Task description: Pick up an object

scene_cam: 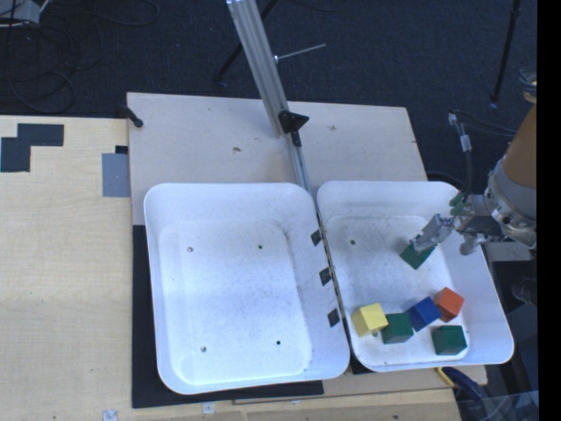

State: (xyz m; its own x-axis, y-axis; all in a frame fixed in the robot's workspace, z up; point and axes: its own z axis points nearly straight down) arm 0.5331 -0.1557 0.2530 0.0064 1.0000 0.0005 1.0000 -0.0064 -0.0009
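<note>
While the arm (pixel 517 178) reaches in from the right over the rim of the right bin (pixel 386 196), its tool (pixel 427 242) hangs low inside that bin, angled down toward the left. A dark green block (pixel 416 254) sits tilted right at the tip of the tool; the fingers appear to be closed on it, the block's upper edge caught between them, though its lower corner may be touching the bin floor.

Along the near side of the same bin lie five more blocks in a loose cluster. A yellow cube (pixel 369 318) is farthest left, with a green cube (pixel 397 328) touching it on its right. A blue block (pixel 423 312) lies just beyond that, turned at an angle, and an orange block (pixel 449 303) is tight against the blue one's far right end. Another green cube (pixel 450 339) rests slightly apart, close to the bin's near right corner.

The left bin (pixel 232 283) stands beside the right one, their rims meeting along the middle. Both rest on the pale desk (pixel 210 139), and a slanted aluminium rail (pixel 261 60) rises from behind the bins.
</note>
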